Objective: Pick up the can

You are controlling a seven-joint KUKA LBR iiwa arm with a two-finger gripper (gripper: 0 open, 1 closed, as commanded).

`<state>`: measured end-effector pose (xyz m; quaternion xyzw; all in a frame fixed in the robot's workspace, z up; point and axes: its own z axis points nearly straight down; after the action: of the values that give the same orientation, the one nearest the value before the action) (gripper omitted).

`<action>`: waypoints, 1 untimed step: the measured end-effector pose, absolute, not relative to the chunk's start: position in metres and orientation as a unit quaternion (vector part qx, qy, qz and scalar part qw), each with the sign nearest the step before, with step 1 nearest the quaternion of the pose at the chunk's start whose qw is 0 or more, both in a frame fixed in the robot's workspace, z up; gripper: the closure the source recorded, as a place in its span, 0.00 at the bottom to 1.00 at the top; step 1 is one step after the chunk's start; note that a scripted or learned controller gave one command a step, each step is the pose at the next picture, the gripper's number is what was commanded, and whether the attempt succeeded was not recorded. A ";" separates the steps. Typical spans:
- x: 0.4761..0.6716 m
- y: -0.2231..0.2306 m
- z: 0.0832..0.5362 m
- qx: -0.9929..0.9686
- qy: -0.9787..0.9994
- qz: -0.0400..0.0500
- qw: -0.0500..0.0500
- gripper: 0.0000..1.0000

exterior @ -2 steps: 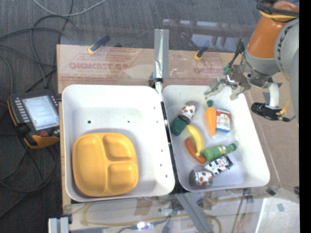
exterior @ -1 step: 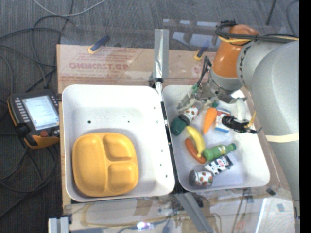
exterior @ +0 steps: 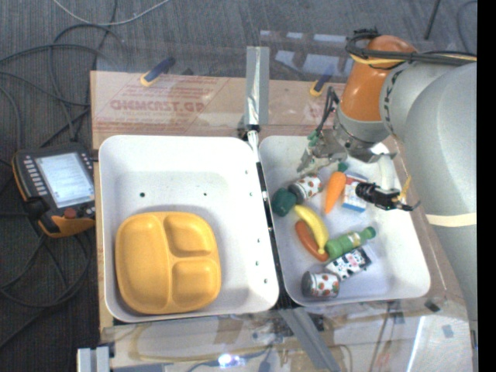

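Can (exterior: 321, 284) lying on its side at near edge of right bin (exterior: 403, 273), gripper (exterior: 322, 155) well apart from it up at bin's far end.

Can's got a spotted label, metal end facing left; just beside it, up & right, a black-and-white bottle (exterior: 351, 262), then a green bottle (exterior: 349, 241) tilted above that. Banana (exterior: 311, 222) sits on a red-orange item at mid bin, dark green round piece (exterior: 283, 201) near bin's left wall. Carrot (exterior: 334, 191) stands slanted near the gripper, small spotted can-like item (exterior: 308, 187) to its left. Gripper fingers look spread, nothing between them, hovering over far part of bin. Left bin (exterior: 178, 157) holds a yellow divided tray (exterior: 167, 261). Teach pendant (exterior: 56, 186) off to left on floor.
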<state>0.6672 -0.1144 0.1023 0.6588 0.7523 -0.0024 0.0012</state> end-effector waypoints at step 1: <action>0.667 -0.114 0.102 0.659 0.752 -0.003 0.001 0.00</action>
<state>0.6671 -0.1144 0.1022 0.6588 0.7523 -0.0026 0.0012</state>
